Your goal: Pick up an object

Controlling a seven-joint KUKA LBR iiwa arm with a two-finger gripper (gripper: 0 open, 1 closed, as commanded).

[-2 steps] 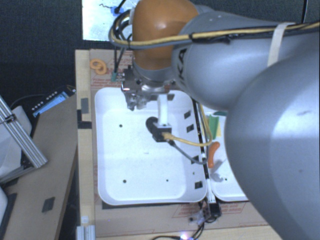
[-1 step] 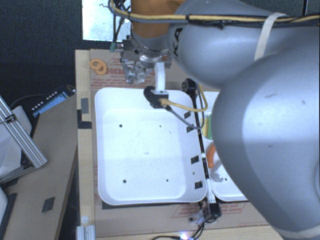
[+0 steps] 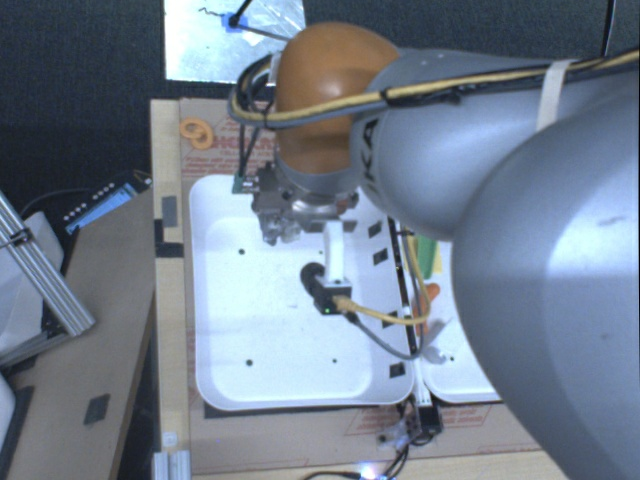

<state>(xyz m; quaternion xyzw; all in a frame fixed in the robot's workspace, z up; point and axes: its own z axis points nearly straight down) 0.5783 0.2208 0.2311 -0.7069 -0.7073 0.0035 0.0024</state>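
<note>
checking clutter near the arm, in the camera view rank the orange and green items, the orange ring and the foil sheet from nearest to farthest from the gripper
1. The orange and green items, in the right bin just past the divider, to the right of the gripper.
2. The orange ring, on the cardboard beyond the left bin's far left corner.
3. The foil sheet, at the top of the view, on the dark floor.

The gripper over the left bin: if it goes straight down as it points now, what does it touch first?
Most likely the bare white floor of the left bin. The gripper points down there, and nothing lies beneath it, though its height above the floor is unclear.
</note>
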